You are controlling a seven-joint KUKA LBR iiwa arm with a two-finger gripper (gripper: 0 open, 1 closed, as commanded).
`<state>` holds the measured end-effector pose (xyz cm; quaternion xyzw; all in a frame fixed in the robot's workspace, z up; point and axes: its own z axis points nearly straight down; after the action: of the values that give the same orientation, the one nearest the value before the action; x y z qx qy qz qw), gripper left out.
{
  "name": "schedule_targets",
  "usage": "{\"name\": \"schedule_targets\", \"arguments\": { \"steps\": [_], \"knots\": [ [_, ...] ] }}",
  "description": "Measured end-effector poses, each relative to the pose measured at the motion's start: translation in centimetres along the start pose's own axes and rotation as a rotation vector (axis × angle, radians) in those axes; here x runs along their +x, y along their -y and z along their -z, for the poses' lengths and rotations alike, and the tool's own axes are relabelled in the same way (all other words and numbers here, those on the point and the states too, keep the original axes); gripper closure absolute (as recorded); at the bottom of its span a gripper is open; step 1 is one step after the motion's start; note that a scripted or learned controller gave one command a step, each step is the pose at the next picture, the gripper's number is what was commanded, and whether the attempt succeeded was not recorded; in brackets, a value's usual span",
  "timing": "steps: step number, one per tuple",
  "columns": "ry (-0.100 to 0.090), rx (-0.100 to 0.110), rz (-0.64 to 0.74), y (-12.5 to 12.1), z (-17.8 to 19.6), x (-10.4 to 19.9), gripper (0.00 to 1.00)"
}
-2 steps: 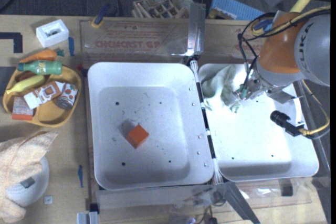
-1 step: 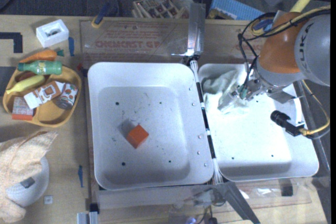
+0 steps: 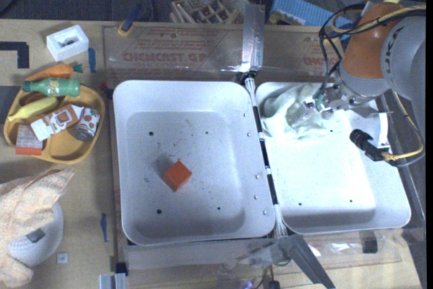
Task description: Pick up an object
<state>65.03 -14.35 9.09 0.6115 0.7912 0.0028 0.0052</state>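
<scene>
The only loose thing in either bin is an orange block point(image 3: 177, 175), lying in the left bin point(image 3: 135, 112) a little below and left of that bin's centre, in the lower middle of the frame. It looks like a small cube, seen corner-on, with a lighter top face and darker sides; a dull grey patch sits just at its upper left, which may be shadow or a scuff. The floor around it is speckled with dark flecks.

The gripper point(image 3: 312, 107) is well apart from the block, over the upper left corner of the right bin point(image 3: 379, 213), in the upper right of the frame. That patch is blurred and washed out against the white plastic, so whether the pincer stands wide or narrow cannot be told, and nothing can be made out between it.

The main risk, judging from this, is that a close at the present spot catches nothing, since no object can be seen there. Reaching the block means crossing the raised rims where the two bins meet, and a low sweep could strike them. The cube also sits turned, so a grasp across its corners instead of its flat faces could squeeze it out sideways.
</scene>
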Motion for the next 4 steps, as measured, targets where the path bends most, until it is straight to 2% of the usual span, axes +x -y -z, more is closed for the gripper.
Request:
{"name": "schedule_targets", "arguments": {
  "steps": [1, 4],
  "knots": [
    [0.002, 0.004, 0.038, -2.85, -0.03, 3.52, 0.0],
    [0.003, 0.004, 0.039, -2.85, -0.03, 3.53, 0.0]
  ]
}}
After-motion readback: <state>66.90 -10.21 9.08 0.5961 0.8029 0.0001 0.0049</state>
